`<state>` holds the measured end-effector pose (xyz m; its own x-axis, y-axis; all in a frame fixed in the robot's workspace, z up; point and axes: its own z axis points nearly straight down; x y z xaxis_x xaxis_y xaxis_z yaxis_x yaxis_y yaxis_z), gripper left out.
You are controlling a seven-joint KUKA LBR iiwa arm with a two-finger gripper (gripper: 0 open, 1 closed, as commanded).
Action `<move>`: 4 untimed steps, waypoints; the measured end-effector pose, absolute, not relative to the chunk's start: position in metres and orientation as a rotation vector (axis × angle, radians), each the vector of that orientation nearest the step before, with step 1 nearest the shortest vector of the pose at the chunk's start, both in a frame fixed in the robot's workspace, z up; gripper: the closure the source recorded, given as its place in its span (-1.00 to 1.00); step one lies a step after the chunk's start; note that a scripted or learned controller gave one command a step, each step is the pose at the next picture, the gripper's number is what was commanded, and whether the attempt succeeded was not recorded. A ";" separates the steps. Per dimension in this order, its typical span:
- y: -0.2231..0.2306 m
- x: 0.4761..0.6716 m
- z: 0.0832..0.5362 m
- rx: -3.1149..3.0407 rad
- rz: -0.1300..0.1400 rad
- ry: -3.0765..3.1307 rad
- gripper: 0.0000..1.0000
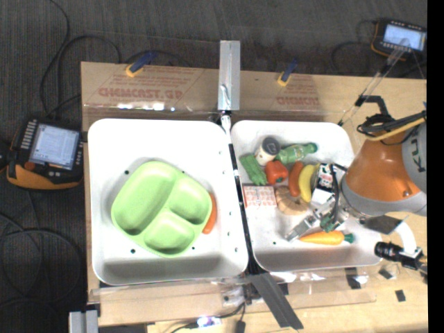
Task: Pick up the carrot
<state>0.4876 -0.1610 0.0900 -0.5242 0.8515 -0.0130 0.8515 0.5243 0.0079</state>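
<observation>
Gripper (300,232) fingers, spread apart with nothing between them, hover just above-left of the carrot (323,238) (near the right bin's (291,259) front wall), which looks light, rigid, smooth plastic, best grasped across its thicker middle.

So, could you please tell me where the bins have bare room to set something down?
Left bin: bare floor along the back wall and left of the green plate. Right bin: a bare front-left patch below the red-and-white card, left of the carrot. Its middle is crowded with toy food.
</observation>
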 end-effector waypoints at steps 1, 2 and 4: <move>-0.161 0.488 0.090 1.525 0.002 2.729 -1.00; -0.169 0.488 0.089 2.343 0.014 2.082 -1.00; -0.170 0.488 0.089 2.344 0.014 2.081 -1.00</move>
<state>0.4882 -0.1695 0.0891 0.1184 0.9930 0.0015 0.9929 -0.1184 0.0113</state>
